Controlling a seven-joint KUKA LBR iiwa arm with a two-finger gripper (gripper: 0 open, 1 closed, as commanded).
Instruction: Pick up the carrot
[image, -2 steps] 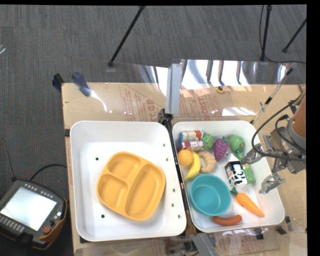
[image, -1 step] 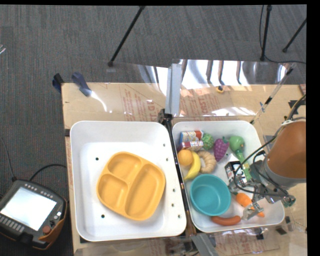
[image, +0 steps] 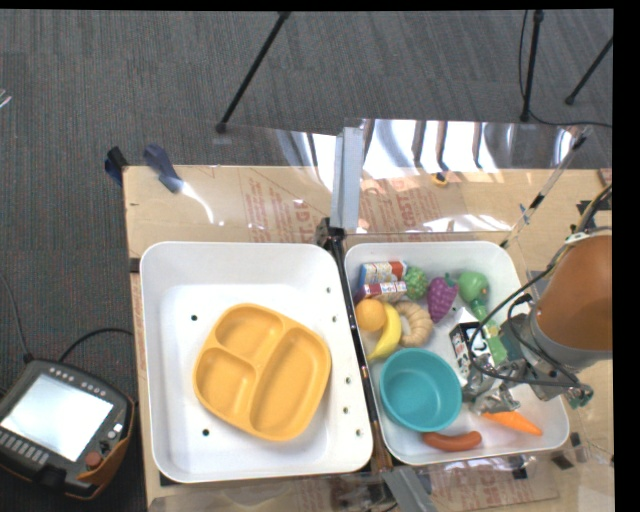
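The carrot (image: 514, 423) is small and orange with a green tip, and lies flat near the front right corner of the right bin (image: 500, 255). My gripper (image: 489, 392) hangs low over the bin floor just above and to the left of the carrot, close to its green end. Nothing visibly hangs from the gripper. The arm's orange band (image: 578, 292) rises behind it at the right edge.
A teal bowl (image: 420, 390) sits directly left of the gripper, with a red sausage (image: 451, 440) in front. Banana (image: 388, 335), orange (image: 370, 315), purple grapes (image: 441, 297), green pepper (image: 472, 288) and cans (image: 380, 272) crowd the bin's back. The left bin (image: 170, 280) holds a yellow divided plate (image: 262, 370).
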